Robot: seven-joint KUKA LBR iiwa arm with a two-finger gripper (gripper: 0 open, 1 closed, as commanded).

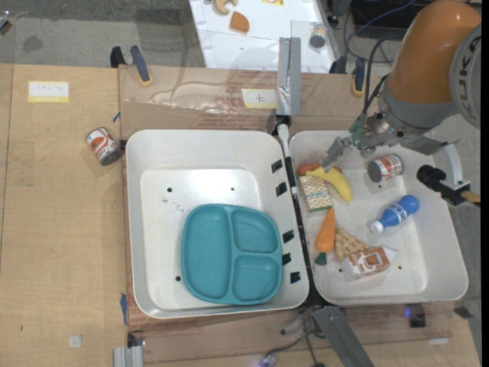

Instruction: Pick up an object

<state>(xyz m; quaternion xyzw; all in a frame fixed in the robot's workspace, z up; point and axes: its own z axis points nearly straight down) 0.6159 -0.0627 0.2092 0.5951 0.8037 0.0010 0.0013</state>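
My gripper (333, 156) hangs over the back left part of the right bin (443, 281), reaching in from the arm at the upper right. Its tip is just above a yellow banana (338, 183) and a small red piece (309, 169). Nothing shows held in it. Beside the banana lies a square sandwich-like block (316, 194). An orange carrot (327, 232) lies below that, next to a waffle piece (345, 243) and a wrapped packet (370, 261). A small can (385, 167) and a blue-capped bottle (396, 214) lie to the right.
The left bin (153, 205) holds a teal divided plate (231, 253). A red and white can (101, 145) lies on the bench left of the bins. A metal divider post (287, 75) stands behind the bins' shared wall.
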